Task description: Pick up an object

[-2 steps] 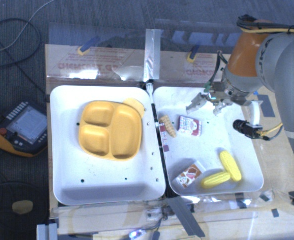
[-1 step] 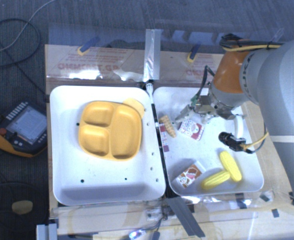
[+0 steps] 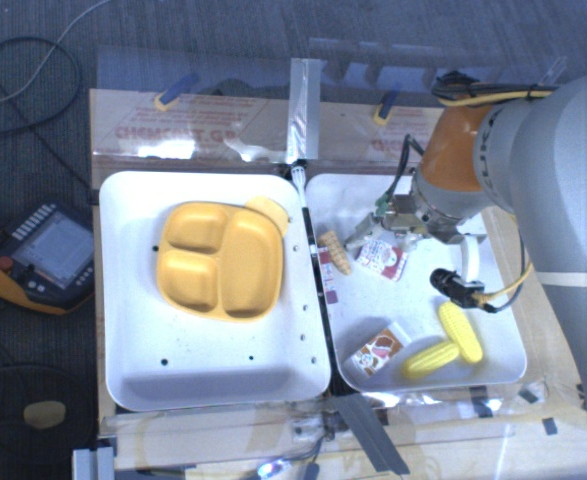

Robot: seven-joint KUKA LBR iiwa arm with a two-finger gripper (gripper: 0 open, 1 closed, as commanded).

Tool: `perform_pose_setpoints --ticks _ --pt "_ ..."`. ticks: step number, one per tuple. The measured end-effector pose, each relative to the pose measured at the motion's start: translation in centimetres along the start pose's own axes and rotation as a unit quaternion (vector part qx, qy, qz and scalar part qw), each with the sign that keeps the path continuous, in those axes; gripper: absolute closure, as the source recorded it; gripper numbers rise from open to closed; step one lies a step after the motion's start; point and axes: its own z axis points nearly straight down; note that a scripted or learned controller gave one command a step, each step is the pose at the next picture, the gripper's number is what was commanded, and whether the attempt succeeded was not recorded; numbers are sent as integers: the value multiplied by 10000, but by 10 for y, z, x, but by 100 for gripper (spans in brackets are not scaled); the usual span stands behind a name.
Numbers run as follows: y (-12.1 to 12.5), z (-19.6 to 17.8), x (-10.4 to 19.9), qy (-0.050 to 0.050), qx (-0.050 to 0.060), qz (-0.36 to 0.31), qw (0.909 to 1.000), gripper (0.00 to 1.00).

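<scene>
A grey robot arm (image 3: 548, 168) with an orange band reaches in from the right over two shallow white bins set side by side; the left bin (image 3: 133, 368) holds a yellow divided tray (image 3: 220, 260). The right bin (image 3: 508, 363) holds two yellow corn cobs (image 3: 443, 346) near its front right, a small snack packet (image 3: 375, 352) to their left, a pale ridged piece (image 3: 335, 252) by the divider, and a pink-and-white packet (image 3: 383, 258). The gripper (image 3: 398, 220) hovers at the pink-and-white packet's upper edge, and whether its claw is apart or together cannot be told.
</scene>
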Motion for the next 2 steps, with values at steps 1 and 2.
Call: perform_pose_setpoints --ticks 1,2 --pt "-4 -17 21 20 61 -61 10000 0" --pt "-17 0 -12 5 9 -138 9999 0"
